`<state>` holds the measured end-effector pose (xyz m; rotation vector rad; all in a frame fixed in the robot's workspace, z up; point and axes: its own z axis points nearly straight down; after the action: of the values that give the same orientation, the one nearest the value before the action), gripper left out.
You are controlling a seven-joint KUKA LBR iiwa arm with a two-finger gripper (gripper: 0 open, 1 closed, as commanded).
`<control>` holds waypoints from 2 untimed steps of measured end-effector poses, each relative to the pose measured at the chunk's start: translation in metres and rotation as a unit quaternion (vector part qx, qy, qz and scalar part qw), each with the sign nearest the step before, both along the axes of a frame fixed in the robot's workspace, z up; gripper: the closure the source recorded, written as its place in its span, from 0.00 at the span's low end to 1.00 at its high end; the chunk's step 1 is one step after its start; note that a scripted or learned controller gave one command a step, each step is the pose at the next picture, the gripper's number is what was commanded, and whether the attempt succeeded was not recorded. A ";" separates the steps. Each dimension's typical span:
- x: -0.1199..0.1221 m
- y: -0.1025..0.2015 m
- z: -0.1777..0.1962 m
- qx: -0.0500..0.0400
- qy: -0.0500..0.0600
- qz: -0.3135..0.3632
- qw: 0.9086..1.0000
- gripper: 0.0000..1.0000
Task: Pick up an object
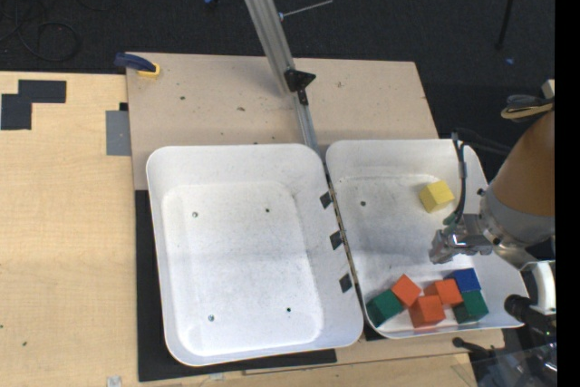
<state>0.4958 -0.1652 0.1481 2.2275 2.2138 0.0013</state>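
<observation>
While the arm (535, 186) reaches in from the right, its gripper (450, 243) hangs over the right-hand bin (390, 168), near that bin's right wall and about midway along it. Whether the gripper is wide or narrow cannot be told from this angle, since the metal end is small and partly masked by the wrist, and no block can be seen in its grasp. Taking the right-hand bin as the landmark, all the blocks lie inside it. A yellow block (437, 196) sits alone in the bin's upper right part, just above and slightly left of the gripper, apart from it. Along the bin's lower edge a cluster of blocks is bunched together: a green block (385, 306) at the left end, an orange block (406, 290) touching it on its upper right, a second orange block (428, 311) lower in the middle, a third orange block (449, 292) next to it, a blue block (467, 279) at the upper right of the group, and a dark green block (471, 307) at the right end. This cluster lies just below the gripper. To the left of the landmark bin, touching it along a shared edge, stands the left-hand bin (181, 195). Behind both bins a slanted metal rail (267, 23) rises from the wooden board (372, 95).
</observation>
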 end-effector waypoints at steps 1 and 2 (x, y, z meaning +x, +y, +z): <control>0.000 -0.006 0.043 0.000 0.000 0.004 1.000 1.00; 0.001 -0.007 0.075 0.000 0.000 0.004 1.000 1.00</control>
<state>0.4972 -0.1723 0.2234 2.2191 2.2215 0.0016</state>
